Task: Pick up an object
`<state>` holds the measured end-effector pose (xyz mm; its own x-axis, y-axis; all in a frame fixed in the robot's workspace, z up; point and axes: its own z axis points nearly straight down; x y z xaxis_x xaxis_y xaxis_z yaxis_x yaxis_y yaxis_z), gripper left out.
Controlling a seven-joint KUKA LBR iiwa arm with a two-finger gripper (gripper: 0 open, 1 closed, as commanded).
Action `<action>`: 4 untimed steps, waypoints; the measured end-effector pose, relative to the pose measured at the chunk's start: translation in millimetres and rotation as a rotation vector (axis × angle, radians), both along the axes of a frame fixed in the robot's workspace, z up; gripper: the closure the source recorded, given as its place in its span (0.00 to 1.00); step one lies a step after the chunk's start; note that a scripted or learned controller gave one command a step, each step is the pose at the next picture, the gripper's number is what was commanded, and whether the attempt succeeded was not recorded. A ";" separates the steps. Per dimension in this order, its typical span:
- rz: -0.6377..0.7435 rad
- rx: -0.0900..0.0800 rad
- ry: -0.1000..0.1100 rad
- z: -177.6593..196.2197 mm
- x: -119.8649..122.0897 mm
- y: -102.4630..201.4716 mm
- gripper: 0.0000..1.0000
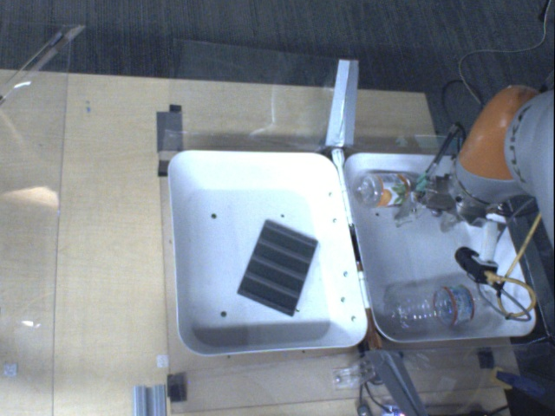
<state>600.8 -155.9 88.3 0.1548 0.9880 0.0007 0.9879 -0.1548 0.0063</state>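
Two shallow white bins, the left bin and the right bin, are set side by side on a wooden bench, before grey carpet.

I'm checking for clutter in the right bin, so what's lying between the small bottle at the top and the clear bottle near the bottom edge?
Nothing. The camera view shows bare white floor of the right bin between the small bottle and the clear bottle.

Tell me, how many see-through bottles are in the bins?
2, both in the right bin. One clear bottle lies on its side near the front edge. A smaller bottle with an orange label lies at the back left corner. The arm could hide more.
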 end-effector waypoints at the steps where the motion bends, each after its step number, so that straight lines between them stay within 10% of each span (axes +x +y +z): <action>1: 0.189 0.001 0.028 -2.2 35.6 33.0 0.00; 2: 0.410 0.001 0.074 -3.0 51.7 38.0 0.00; 4: 0.359 0.000 0.074 -3.4 52.1 41.3 0.00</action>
<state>652.9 -114.6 84.9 -0.2024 0.9793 0.0028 0.9771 0.2021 -0.0668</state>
